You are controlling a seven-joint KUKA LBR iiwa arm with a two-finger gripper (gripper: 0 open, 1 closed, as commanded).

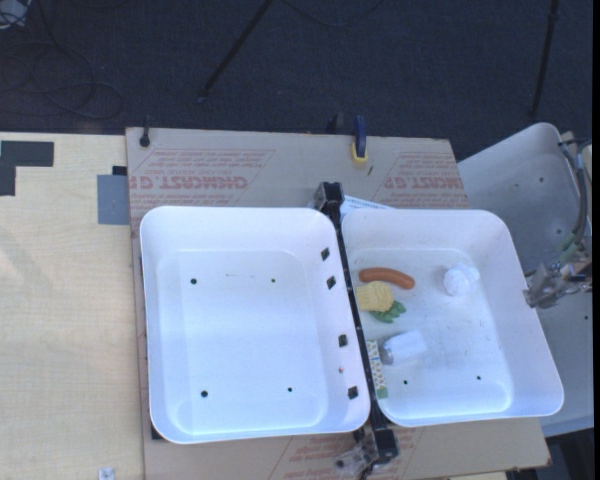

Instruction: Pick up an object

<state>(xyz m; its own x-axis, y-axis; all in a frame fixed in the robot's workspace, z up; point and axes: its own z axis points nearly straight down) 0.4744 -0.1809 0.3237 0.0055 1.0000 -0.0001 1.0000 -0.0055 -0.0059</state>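
The right white bin point(525, 368) holds several small objects. An orange-red sausage point(387, 278) lies near its back left. Just in front of the sausage sits a yellow corn cob with green leaves point(376, 299). To the right of the sausage lies a white rounded object point(458, 281). A pale cylinder point(404, 346) lies on its side further forward, near the bin's left wall.
The left white bin point(155, 318) adjoins the right one, with a black clip strip point(342, 308) between them. Both rest on cardboard point(230, 173), fixed by a blue and yellow clamp point(359, 140). A grey metal plate point(525, 168) with cables point(558, 283) stands at the right.
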